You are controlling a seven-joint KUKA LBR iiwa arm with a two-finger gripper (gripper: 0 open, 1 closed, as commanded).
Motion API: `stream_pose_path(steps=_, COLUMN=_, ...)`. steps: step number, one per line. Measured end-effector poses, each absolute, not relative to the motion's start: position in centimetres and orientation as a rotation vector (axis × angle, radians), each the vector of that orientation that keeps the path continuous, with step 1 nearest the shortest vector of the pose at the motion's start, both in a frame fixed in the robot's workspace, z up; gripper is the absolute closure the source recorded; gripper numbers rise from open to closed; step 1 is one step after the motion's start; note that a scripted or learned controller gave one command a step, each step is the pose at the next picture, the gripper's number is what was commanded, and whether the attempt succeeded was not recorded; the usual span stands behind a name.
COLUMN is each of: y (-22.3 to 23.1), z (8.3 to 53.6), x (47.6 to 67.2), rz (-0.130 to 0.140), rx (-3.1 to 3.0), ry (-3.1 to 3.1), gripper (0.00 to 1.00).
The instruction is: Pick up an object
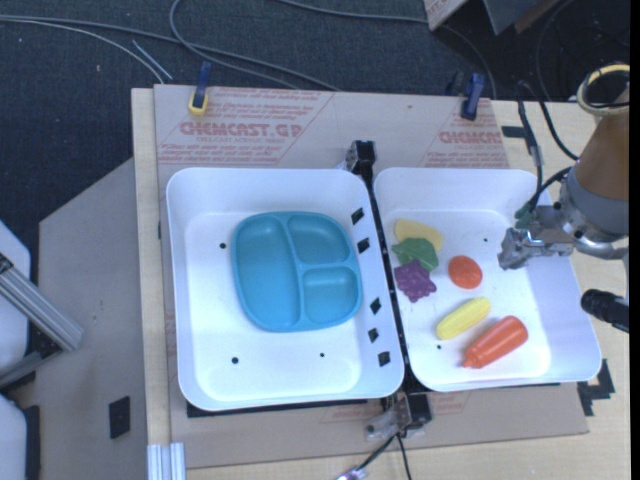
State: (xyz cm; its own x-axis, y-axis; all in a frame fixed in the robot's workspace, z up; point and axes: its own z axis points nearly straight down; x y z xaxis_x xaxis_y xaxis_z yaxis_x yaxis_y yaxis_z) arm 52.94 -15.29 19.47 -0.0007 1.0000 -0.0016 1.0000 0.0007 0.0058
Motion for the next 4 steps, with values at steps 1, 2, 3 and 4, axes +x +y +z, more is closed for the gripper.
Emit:
stream_pose_path(steps=1, y=-14.4, z=24.2, x=52.9, rz=0.004, rx=2.217, ry=2.220, gripper=1.00)
stream_pose_path(steps=2, y=-8.4, z=23.2, x=52.3, rz=0.001, rx=2.218, ry=2.232, gripper=1.00)
stream_pose_path(steps=3, y=-2.3, z=23.8, x=52.3, rz=0.003, rx=2.214, ry=2.232, gripper=1.00)
stream_pose_path(steps=4, y=3.1, z=24.5, x=52.1, rz=0.004, rx=2.214, ry=2.230, gripper=1.00)
